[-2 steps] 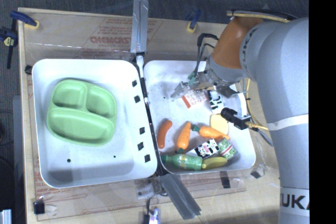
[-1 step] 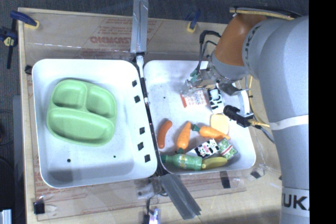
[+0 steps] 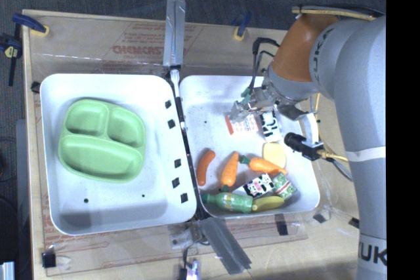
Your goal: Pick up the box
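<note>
In the camera view, the grey arm's end effector (image 3: 257, 103) hangs low in the right white bin (image 3: 197, 101), over the small white cardboard box with red print (image 3: 243, 123); whether it grips is impossible to tell. Orange plastic carrots (image 3: 229, 169) lie nearby. The left bin holds a green divided tray (image 3: 103, 139).

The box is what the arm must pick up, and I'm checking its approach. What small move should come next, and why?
Probably a short descent onto the box. The gripper sits at the box's upper right edge in the right bin, with nothing visibly between its fingers. The carrots and bottle lie lower in the bin, apart from it.
</note>
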`<state>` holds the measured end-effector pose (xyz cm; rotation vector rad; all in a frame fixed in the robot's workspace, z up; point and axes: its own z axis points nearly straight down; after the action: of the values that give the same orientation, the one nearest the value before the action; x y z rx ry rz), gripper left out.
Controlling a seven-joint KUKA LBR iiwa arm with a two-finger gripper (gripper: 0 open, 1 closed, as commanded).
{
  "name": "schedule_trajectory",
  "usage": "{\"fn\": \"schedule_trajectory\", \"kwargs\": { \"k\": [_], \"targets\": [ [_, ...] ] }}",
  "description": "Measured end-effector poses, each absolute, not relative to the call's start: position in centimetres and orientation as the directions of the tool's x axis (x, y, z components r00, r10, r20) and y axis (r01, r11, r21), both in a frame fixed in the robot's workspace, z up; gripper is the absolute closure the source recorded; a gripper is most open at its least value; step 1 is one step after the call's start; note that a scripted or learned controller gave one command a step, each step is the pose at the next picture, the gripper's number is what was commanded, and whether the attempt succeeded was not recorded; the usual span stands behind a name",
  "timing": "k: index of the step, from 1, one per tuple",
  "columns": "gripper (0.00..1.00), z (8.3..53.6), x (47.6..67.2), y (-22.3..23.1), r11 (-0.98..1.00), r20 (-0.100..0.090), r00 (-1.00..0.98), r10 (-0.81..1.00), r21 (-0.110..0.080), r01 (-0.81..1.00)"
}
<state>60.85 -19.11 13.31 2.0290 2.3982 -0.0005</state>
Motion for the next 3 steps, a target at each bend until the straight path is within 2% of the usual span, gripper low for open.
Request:
{"fn": "schedule_trajectory", "kwargs": {
  "k": [1,2,3],
  "targets": [
    [0.00,13.3,60.9,-19.1,0.166,-0.001,-0.166,0.986,0.000,0.986],
    [0.00,9.8,63.7,-18.9,0.252,-0.007,-0.252,0.968,0.011,0.968],
    [1.00,10.8,63.7,-18.8,0.257,-0.008,-0.257,0.966,0.011,0.966]
  ]
}}
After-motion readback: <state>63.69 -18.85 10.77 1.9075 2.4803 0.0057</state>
